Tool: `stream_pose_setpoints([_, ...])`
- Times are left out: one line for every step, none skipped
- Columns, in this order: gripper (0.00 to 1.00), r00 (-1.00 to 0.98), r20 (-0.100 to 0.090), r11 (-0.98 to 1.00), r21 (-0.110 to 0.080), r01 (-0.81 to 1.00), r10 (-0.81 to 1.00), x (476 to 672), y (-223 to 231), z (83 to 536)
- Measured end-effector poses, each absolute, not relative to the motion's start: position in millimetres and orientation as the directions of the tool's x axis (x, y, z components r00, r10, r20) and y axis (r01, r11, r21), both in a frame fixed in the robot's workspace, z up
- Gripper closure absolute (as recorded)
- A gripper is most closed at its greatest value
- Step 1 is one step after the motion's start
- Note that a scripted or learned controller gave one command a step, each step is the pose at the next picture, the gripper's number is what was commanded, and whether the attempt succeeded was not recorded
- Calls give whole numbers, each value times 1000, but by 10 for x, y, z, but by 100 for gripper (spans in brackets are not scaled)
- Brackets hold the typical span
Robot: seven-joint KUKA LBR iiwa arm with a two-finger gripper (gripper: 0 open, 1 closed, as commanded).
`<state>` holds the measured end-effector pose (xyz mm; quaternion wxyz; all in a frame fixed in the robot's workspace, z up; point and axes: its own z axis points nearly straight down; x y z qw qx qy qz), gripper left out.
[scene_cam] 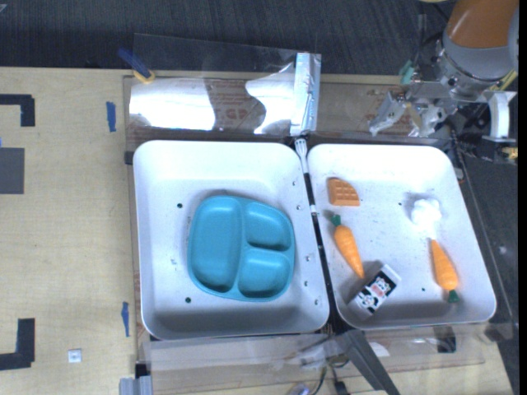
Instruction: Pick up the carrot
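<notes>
Carrots lie two to the right bin (473, 220) as I watch, one carrot (347, 248) near its left wall, another (445, 267) near its right, while the gripper (409, 115) hovers beyond the far rim, fingers spread, grasping nothing.

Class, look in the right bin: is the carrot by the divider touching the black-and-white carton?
Cannot tell. In the camera view the carrot's lower tip ends right at the carton's upper corner, with no plain gap or contact.
</notes>
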<state>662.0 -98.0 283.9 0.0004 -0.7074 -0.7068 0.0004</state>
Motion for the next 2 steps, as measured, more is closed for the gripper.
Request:
stream_pose_setpoints([0, -202, 2, 202, -5, 979, 979, 6088, -900, 1814])
stream_pose_setpoints([0, -154, 2, 154, -5, 988, 988, 5081, -1120, 1329])
